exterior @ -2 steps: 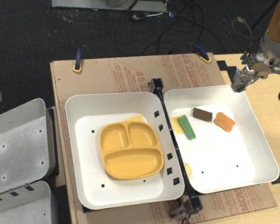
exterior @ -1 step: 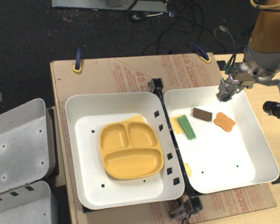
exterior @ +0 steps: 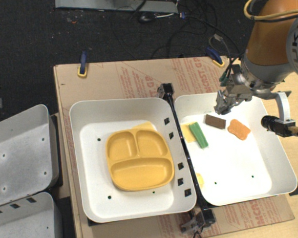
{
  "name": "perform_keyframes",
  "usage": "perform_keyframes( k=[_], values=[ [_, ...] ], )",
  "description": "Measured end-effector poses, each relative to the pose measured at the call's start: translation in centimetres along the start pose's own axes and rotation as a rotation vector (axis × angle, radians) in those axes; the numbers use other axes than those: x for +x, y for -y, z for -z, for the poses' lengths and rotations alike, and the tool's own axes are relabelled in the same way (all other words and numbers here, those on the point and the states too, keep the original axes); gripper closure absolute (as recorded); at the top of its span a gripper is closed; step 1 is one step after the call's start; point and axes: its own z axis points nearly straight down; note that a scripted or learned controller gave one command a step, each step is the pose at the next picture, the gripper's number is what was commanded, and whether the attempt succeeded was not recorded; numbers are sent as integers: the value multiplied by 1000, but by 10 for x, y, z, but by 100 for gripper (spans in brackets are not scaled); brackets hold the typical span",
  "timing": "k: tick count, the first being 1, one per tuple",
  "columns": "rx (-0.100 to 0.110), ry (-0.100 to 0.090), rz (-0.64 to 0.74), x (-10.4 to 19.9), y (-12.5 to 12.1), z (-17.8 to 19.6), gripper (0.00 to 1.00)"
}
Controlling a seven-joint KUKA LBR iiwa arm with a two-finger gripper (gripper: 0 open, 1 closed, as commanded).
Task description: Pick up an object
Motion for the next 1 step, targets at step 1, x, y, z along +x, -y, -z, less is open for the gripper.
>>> perform_keyframes(
  k=[1],
  values=[
    [1, 0, -1, 38, 24, -4, 100]
  ],
)
